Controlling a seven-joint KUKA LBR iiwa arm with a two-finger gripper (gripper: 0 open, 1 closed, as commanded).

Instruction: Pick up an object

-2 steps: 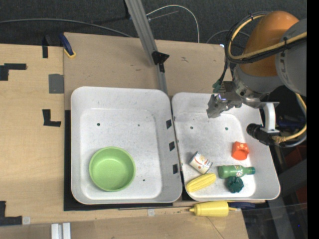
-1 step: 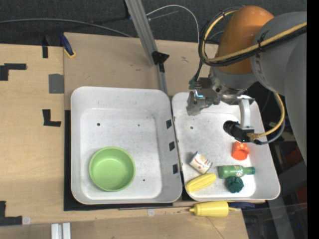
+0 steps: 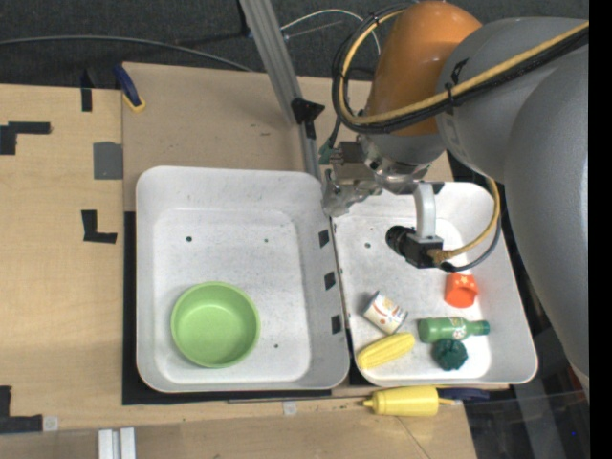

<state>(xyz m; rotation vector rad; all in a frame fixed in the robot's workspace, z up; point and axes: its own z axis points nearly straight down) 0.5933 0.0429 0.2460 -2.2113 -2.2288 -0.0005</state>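
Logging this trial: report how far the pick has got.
Done: nothing looks lifted; the corn, green bottle, orange piece and small can all lie in the right bin. In hand: the gripper is at that bin's upper left corner, apart from them. Left: reach an object, grasp it, lift it.

Remote view as I see it: pale plywood bench top (image 3: pixel 210 132) under even light. Beyond its far edge, dark carpet (image 3: pixel 143 8); on its left part, black tape marks (image 3: pixel 96 226) and a grey patch (image 3: pixel 108 160); at its far edge, a blue clamp (image 3: pixel 129 86).
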